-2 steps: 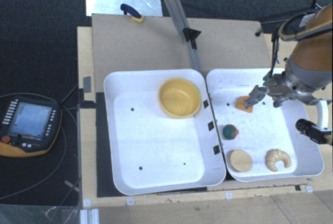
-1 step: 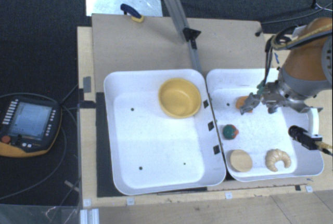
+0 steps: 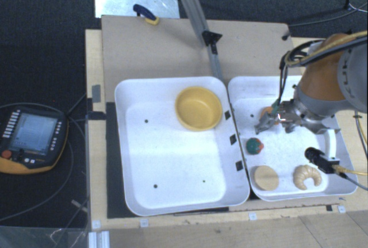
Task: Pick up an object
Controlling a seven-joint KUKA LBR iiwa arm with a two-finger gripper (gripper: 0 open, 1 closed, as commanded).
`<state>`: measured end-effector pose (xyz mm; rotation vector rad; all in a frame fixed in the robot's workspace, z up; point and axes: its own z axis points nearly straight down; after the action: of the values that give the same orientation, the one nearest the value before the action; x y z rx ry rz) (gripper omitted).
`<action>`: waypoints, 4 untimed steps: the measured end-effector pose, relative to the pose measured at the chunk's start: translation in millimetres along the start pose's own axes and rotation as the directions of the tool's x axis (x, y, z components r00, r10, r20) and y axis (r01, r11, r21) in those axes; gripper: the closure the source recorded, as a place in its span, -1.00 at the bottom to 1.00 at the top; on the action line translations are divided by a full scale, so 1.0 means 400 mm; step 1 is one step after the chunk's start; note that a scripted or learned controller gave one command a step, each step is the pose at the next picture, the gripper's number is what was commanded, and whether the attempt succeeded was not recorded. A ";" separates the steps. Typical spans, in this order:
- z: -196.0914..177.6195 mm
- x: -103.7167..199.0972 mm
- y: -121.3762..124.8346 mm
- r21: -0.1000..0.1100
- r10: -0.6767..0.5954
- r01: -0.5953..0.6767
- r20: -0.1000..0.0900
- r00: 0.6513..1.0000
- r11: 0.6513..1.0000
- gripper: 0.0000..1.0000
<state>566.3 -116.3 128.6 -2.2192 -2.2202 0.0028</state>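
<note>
The grey-and-orange arm (image 3: 328,83) reaches over the right-hand shallow white bin (image 3: 241,88), its two-finger gripper (image 3: 265,124) low in that bin's upper half. Whether it is grasping anything I cannot tell; nothing appears lifted yet. A small orange object (image 3: 267,110) sits half hidden against the gripper. Below lie a tan disc (image 3: 266,177), a croissant-shaped piece (image 3: 306,176) and a small green-and-red ball (image 3: 255,145).
</note>
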 end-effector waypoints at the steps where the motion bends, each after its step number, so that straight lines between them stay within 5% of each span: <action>1: 0.100 0.000 -0.001 -0.001 0.000 0.000 0.000 1.000 1.000 -1.00; 2: 0.069 0.000 0.002 -0.005 0.001 -0.001 0.001 1.000 1.000 1.00; 4: -0.227 0.033 0.018 -0.009 -0.001 0.001 0.001 1.000 1.000 1.00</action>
<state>573.8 -103.3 219.3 -2.2226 -2.2265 -0.0062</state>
